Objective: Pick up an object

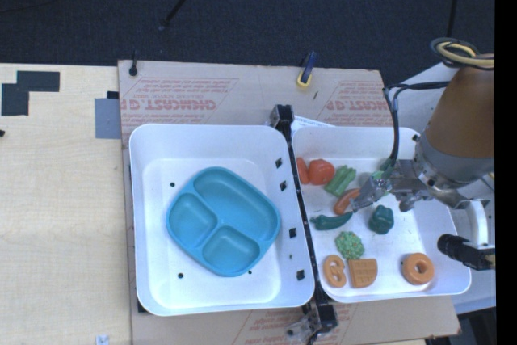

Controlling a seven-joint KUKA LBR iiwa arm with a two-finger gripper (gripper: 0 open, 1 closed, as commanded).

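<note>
Camera view looks down on the desk [56,206], where two white bins sit side by side on a cardboard sheet [210,97]. Inside the left bin [149,149] lies a blue divided plate [223,220], near its middle. Toys are scattered in the right bin [448,283]: a red tomato [321,170] by its left wall, green beans [342,178] just beside it, an orange-red carrot [346,200], a dark green pepper [331,220], a dark teal piece [381,219], a light green broccoli [350,243], an orange pretzel [334,271] and an orange cracker [362,272] along the near edge, and an orange doughnut [418,268] toward the near right corner. From the right edge of that bin the arm [462,125] reaches in; its end effector [373,190] hangs low over the middle of the bin, close to the carrot and the teal piece. Whether its fingers are spread or closed I cannot tell, and nothing is visibly gripped.
</note>
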